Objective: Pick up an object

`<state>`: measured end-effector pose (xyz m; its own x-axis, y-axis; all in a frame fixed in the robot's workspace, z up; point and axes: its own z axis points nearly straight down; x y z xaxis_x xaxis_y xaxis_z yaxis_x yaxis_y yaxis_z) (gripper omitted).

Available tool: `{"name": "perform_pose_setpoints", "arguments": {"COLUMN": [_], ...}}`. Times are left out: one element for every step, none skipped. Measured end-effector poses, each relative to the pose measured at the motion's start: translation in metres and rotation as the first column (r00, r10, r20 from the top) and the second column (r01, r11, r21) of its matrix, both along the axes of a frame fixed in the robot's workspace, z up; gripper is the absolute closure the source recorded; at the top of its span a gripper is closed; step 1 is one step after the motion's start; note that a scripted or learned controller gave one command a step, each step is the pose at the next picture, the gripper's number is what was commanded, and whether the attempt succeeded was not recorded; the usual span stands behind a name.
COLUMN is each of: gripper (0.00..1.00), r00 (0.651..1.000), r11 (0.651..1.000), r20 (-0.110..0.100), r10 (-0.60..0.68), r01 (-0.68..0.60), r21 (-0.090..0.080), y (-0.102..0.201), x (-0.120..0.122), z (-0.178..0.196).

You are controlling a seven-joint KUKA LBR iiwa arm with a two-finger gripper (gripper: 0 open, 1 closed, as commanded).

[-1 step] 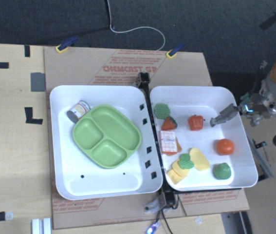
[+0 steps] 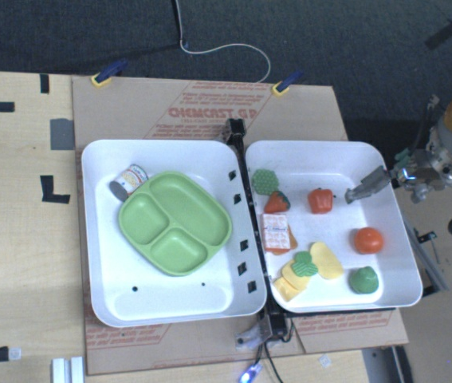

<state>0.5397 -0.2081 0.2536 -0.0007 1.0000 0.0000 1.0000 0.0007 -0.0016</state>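
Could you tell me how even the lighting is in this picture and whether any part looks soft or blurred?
In the camera view the lighting is even and diffuse, with faint shadows along the inner walls of the left bin; the green divided plate shows no strong glare; the gripper and the arm behind it look soft, and the small packet is too blurred to read.

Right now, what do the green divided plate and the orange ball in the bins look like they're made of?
The green divided plate looks like molded plastic with a matte finish: one even color, soft rounded compartment ridges, little glare. The orange ball seems to be smooth plastic or rubber, probably toy fruit: uniform color and a faint highlight on top. Neither is certain from this view.
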Motion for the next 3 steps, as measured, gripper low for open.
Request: {"name": "perform_pose_setpoints", "arguments": {"gripper": [0.00, 0.00, 0.00], "r00": [1.000, 1.000, 1.000], "r11": [1.000, 1.000, 1.000], "r20": [-0.004, -0.004, -0.003], "r10": [0.000, 0.001, 0.001], "r01": [0.000, -0.001, -0.001], "r21": [0.000, 0.001, 0.001], "y": [-0.004, 0.002, -0.001], "x": [-0.003, -0.003, -0.004], "z": [-0.062, -0.107, -0.169]}}
